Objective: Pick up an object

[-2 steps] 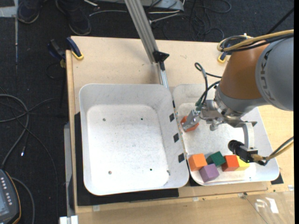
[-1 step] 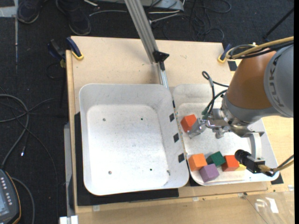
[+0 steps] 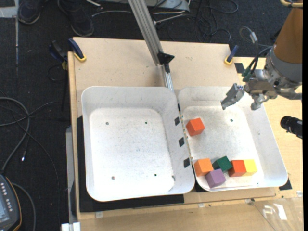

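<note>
The claw [image 3: 243, 99] of the grey arm hangs over the far end of the right-hand shallow white bin [image 3: 269, 148] on the pale wooden worktop [image 3: 125, 64], its two fingers spread apart with nothing between them. A lone orange cube [image 3: 195, 126] sits near that bin's left wall, well apart from the claw. Clustered at the near edge are a second orange cube [image 3: 203, 166], a purple cube [image 3: 215, 177], a green cube [image 3: 222, 163], a red-orange cube [image 3: 237, 168] and a yellow cube [image 3: 250, 166].
</note>
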Robot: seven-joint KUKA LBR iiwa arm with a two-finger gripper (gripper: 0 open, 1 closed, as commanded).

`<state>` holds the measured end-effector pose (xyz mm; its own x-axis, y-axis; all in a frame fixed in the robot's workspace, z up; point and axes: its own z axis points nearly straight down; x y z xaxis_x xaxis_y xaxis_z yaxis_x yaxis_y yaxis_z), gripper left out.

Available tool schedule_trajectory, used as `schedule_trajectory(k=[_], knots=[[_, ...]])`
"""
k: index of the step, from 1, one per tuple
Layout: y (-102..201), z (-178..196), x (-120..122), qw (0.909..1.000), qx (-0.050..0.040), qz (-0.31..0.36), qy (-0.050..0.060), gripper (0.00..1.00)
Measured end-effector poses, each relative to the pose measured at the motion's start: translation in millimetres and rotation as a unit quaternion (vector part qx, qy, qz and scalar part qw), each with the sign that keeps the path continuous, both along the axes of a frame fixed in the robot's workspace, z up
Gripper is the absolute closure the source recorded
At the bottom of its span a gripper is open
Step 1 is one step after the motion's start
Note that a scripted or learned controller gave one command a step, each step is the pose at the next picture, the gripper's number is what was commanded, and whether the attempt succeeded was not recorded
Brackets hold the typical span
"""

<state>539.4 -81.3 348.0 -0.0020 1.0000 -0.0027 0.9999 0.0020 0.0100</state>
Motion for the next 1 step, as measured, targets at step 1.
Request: schedule_trajectory(k=[1], knots=[[-32.6,-87.0,-35.0,0.9999,0.0013,-0.004,0.009,0.00]])
